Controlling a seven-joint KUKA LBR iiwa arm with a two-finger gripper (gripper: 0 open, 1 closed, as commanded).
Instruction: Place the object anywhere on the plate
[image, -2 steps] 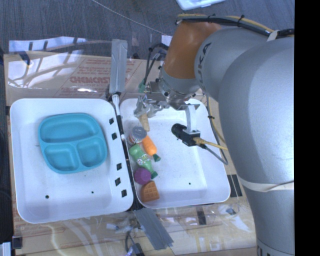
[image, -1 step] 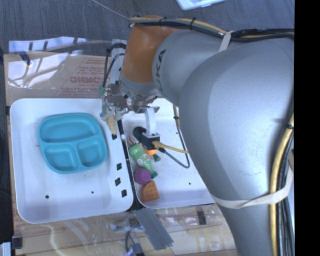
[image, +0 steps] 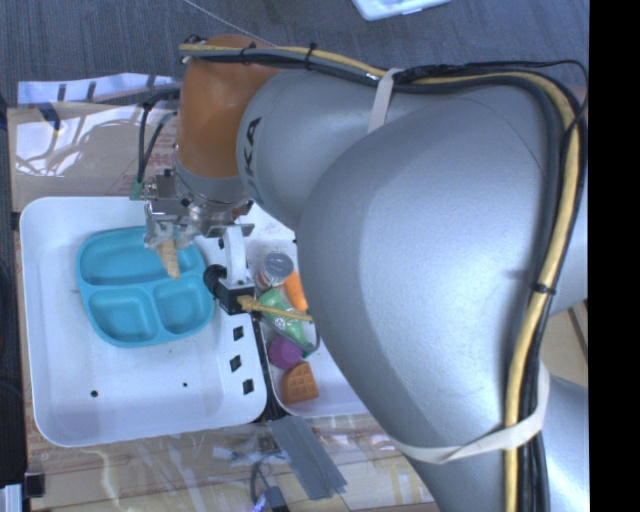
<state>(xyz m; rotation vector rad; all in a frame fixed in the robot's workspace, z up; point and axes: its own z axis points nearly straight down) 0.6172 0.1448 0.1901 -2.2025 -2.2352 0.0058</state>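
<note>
1. My gripper (image: 170, 243) hangs over the far right part of the blue divided plate (image: 120, 290) in the left bin (image: 60, 400).
2. A small tan object (image: 171, 262) sits between my fingers, closed on it, just above the plate.
3. In the right bin (image: 330, 400): a tin can (image: 276, 267), a carrot (image: 295, 291), a purple piece (image: 284, 352) and a waffle (image: 299, 383).

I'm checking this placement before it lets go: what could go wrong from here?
The tan object hangs below the gripper right by a divider ridge of the blue plate; released there, it could tip or roll toward the rim. The arm also hides most of the right bin, so a stray bump among the toy foods might go unnoticed.
</note>
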